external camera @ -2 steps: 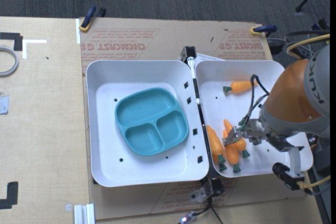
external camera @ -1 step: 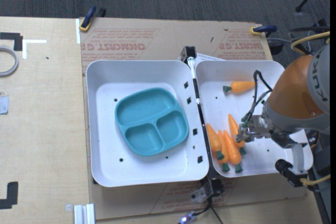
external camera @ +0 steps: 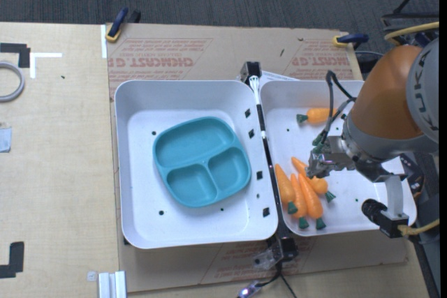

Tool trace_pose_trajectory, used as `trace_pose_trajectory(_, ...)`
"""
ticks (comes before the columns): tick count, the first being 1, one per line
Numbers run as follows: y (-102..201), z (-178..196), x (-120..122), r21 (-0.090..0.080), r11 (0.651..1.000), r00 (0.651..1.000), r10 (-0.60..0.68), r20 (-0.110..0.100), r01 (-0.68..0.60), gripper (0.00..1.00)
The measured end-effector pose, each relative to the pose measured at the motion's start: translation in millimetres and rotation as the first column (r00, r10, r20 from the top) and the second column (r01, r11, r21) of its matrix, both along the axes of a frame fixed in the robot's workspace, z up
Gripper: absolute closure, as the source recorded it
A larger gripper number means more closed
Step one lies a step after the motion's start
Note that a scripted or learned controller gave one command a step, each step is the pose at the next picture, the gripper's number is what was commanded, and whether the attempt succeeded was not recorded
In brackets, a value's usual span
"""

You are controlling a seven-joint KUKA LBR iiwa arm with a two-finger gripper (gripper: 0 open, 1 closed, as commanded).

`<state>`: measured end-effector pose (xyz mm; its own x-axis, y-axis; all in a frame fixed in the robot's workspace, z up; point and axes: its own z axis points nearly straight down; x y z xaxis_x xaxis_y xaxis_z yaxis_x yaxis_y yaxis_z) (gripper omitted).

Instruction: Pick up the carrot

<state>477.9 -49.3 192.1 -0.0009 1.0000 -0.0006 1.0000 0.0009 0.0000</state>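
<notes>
Several orange carrots with green tops lie bunched near the front left of the right bin (external camera: 279, 102); one of them (external camera: 308, 196) runs toward the front wall, another (external camera: 285, 186) lies beside the bin's left wall. A separate carrot (external camera: 318, 115) rests alone toward the back of that bin. My gripper (external camera: 316, 168) hangs low over the back end of the bunch, right above a carrot's orange tip (external camera: 299, 165). The wrist's bulk hides how the fingers stand and what is under them.
The left bin (external camera: 133, 150) holds a teal three-compartment plate (external camera: 201, 160). The arm's grey and orange body (external camera: 394, 105) covers the right bin's right half. Cardboard (external camera: 181, 56) lies under both bins, with clamps at its back corners.
</notes>
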Motion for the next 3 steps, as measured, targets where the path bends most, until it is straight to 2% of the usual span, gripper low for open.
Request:
trace_pose_trajectory(1,0.0,0.0,0.0,0.000,1.000,1.000,0.001,0.000,-0.001,0.00)
trace_pose_trajectory(2,-49.7,-94.4,25.8,-0.001,1.000,1.000,-0.003,0.004,0.003,0.00)
trace_pose_trajectory(3,-50.1,-85.5,26.0,-0.001,1.000,1.000,-0.002,0.003,0.002,1.00)
